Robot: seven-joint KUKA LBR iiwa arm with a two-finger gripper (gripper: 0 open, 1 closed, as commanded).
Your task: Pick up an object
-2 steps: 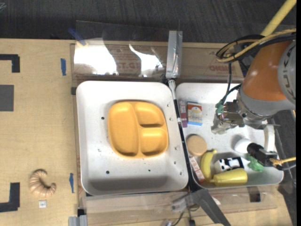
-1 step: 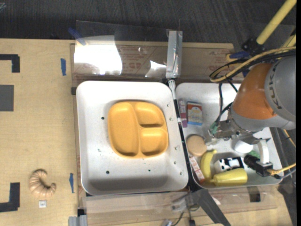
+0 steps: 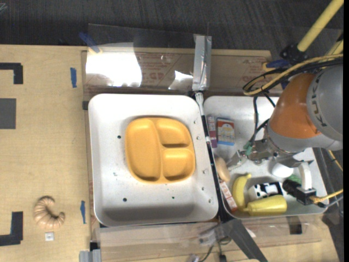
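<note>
We record two shallow white bins side by side on a tan wooden surface (image 3: pixel 38 146).

Left bin (image 3: pixel 103 162): smooth, glossy, with rounded corners and small dark holes in its floor. In its middle lies a yellow plastic tray (image 3: pixel 160 148), rounded, with three compartments, one long at the left and two smaller at the right. We see bare floor on all sides of the tray, widest along the near wall.

Right bin (image 3: pixel 240 103): crowded in its near half. We list a small printed box (image 3: pixel 225 132) by the dividing wall, a curved yellow banana (image 3: pixel 240 190), a long yellow block (image 3: pixel 267 205) near the front wall, a black-and-white item (image 3: pixel 267 190) between them, a pale rounded piece (image 3: pixel 222 170) against the divider, and a white object (image 3: pixel 281 171) under the arm. These lie close together, several touching. The far left corner of this bin has the most open floor.

Arm (image 3: pixel 322 113): grey with an orange band, reaching in from the right over the right bin. The hand (image 3: pixel 255 152) hangs above the clutter; we cannot tell how its fingers stand, and we see nothing gripped.

Outside the bins, a ribbed beige grub-shaped toy (image 3: pixel 49 212) lies on the surface at the near left, well apart.
</note>
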